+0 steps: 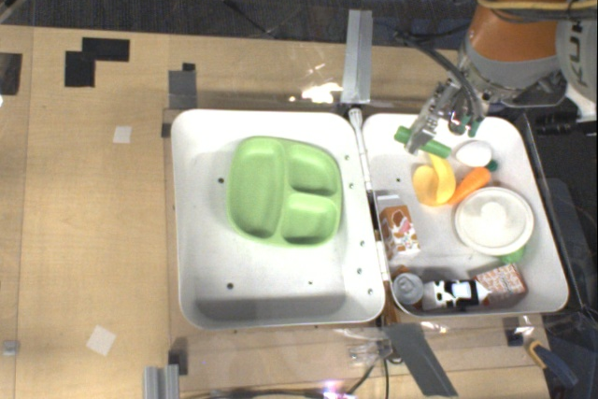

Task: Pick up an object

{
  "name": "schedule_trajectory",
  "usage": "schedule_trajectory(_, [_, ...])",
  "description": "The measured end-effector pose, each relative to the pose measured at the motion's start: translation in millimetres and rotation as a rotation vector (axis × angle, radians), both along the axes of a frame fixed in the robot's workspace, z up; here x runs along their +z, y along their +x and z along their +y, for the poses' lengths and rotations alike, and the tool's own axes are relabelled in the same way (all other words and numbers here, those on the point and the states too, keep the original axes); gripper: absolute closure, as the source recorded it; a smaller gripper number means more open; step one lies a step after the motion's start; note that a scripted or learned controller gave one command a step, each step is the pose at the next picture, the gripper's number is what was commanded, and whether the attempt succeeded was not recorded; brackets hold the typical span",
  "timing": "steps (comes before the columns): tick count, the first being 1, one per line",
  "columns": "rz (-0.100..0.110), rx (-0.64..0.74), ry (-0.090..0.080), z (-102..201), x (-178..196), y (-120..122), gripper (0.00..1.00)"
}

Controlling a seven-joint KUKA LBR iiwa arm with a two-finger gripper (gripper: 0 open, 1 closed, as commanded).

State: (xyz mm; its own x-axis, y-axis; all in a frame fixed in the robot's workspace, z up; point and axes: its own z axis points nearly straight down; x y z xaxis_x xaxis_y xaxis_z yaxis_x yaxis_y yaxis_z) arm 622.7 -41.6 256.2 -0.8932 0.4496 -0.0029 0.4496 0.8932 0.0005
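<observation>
From the camera view, the bench [84, 229] of pale wood carried two shallow white bins side by side. The left bin [201, 276], at the centre of the frame, held a green divided plate [283, 190] lying toward its upper half, its three compartments facing up.

The right bin [547, 248], at the right of the frame, held the clutter. A white bowl [493, 218] sat at its middle right, with a yellow cup [434, 183] just to the left of it and an orange carrot-like piece [471, 181] between the two, touching the cup. A small white round lid [473, 152] lay just above the carrot piece. A brown-and-white carton [399, 230] lay along the bin's left wall. Along the lower edge were a grey can [407, 286], a black-and-white bottle [454, 293] on its side, and a red packet [500, 280].

The arm [523, 5] entered from the upper right of the frame, its orange band large in the corner. The gripper [439, 128] hung over the upper part of the right bin, and a green object [418, 142] sat right at its tip, just above the yellow cup. Whether the tool was wide, narrow or clamped on that green object, I could not tell from this angle.
</observation>
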Motion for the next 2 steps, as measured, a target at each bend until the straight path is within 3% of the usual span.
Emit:
schedule_trajectory(1, [0.003, 0.016, 0.001, 14, -40, -99, 1.0])
schedule_trajectory(2, [-0.005, 0.031, -0.003, -79, -14, -55, 1.0])
